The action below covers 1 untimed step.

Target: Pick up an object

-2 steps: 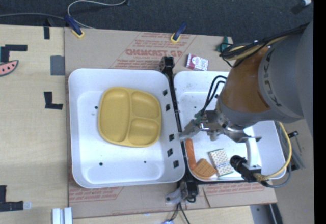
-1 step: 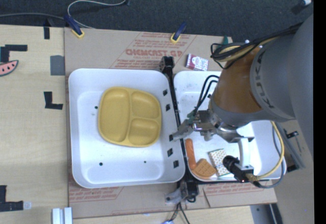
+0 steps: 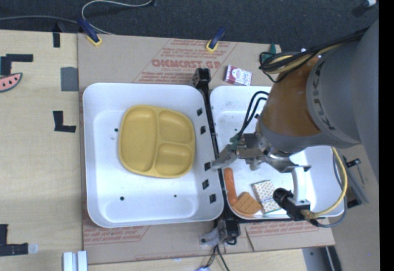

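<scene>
Arm: grey KUKA arm with orange band [image 3: 294,100] enters from 3 o'clock, wrist bent down over the right shallow white bin [image 3: 229,105].
Gripper: two-finger gripper [image 3: 229,156] sits low at the bin's 9 o'clock wall, beside the black divider.
Jaws: cannot tell; opening hidden by the wrist.
Objects: orange sausage-shaped toy [image 3: 229,182], tan waffle-like piece [image 3: 247,203] and speckled white card [image 3: 265,194] lie at the bin's 6 o'clock, just below the gripper.
Left white bin [image 3: 98,159]: yellow plastic divided plate [image 3: 157,140] at centre.
</scene>
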Each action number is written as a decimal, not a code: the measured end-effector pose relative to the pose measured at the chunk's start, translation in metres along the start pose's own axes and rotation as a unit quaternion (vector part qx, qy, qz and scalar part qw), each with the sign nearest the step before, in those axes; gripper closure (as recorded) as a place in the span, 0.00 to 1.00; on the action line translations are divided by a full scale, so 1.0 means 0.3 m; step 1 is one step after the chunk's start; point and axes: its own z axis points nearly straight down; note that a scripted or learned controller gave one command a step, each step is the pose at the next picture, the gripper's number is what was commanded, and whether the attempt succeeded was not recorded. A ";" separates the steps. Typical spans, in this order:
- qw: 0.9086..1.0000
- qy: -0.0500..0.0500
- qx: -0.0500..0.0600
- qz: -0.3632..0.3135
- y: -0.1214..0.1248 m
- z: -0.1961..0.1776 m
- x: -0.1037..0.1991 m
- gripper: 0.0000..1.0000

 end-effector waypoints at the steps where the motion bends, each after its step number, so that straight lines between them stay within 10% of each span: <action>1: 1.000 -0.001 0.000 0.001 -0.001 0.000 -0.179 0.00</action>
